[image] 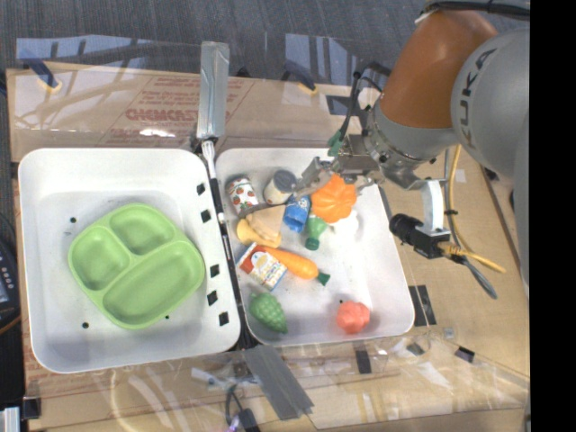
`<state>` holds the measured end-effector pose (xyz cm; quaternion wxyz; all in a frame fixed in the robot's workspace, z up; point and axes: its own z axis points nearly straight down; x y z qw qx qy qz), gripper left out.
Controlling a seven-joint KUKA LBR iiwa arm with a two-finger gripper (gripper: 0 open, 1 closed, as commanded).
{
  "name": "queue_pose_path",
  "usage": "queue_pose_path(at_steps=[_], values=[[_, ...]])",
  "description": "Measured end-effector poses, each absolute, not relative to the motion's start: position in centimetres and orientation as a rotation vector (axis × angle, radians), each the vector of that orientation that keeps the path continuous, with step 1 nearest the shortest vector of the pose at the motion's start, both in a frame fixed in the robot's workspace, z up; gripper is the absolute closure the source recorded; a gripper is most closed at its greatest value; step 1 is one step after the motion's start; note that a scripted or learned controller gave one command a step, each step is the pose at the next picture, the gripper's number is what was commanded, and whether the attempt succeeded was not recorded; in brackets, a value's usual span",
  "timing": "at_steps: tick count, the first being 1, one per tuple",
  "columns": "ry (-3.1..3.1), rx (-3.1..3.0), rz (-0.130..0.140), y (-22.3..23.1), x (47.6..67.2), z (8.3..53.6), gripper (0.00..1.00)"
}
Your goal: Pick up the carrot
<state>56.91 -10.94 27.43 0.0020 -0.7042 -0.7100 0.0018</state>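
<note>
1. We see the carrot (295, 262) lying in the middle of the right bin (392, 259), touching a small carton (263, 268).
2. We find the gripper (346, 171) low over the bin's far side, above an orange pumpkin-like toy (334, 200); its opening we cannot tell.

Right bin (396, 277) crowded. Carrot (292, 262) lies mid-bin, hemmed on its left end by small carton (263, 269), touching; yellow piece (256, 232) just above-left; green bottle (314, 232) and blue block (296, 214) near its top side. Green lumpy item (268, 313) near below-left, red ball (354, 317) near below-right. Free floor: strip along carrot's lower side betw. those two, plus patch to its right toward bin wall. Orange pumpkin-like piece (334, 200) and tool (346, 171) w/ arm bulk block the upper-right. Left bin (36, 241): green divided plate (137, 265) takes the middle; margins round it open.
</note>
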Motion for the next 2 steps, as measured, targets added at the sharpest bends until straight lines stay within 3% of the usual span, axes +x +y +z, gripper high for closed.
queue_pose_path(at_steps=[1, 2], values=[[-2.095, -2.336, 0.005, -13.3, 53.3, 24.3, 0.00], [-2.160, -2.273, 0.006, -10.2, 47.5, 12.3, 0.00]])
